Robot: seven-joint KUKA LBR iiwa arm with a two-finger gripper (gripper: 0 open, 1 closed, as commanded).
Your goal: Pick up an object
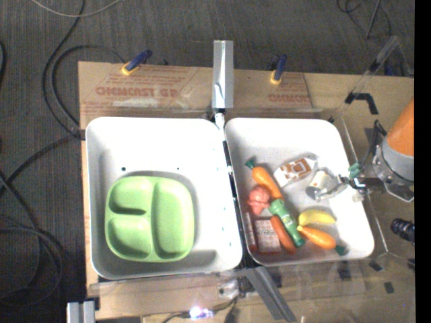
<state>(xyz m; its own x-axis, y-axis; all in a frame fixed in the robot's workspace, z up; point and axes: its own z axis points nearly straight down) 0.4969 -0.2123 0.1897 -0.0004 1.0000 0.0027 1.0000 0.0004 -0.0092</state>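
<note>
Two shallow white bins are seen side by side on a cardboard-covered bench (155,89). The left bin (101,140) is largely taken up by a green divided plate (151,217), while the right bin (283,133) holds a cluster of toy foods toward its front. The arm (404,150) is entered from the right edge, and the gripper (324,186) is poised low over the right bin, just beside a small brown-and-white carton (296,169); nothing is seen held by it, and whether it is released or clenched cannot be told. Below it lie a yellow banana (316,217), an orange carrot (316,236), a long carrot (264,178), a pink item (258,198), a green-topped vegetable (284,222) and a flat packet (267,237). The pieces are packed touching one another, so a descent may be judged likely to land between two items, push them aside, or trap two at once; rounded plastic shapes may also slip from a pinch. The bin wall close by could be struck. The bench is clamped at its rear edge by two clips (137,61), a metal post (222,76) stands between the bins, and cables (60,39) trail across dark carpet (40,99) around it.
</note>
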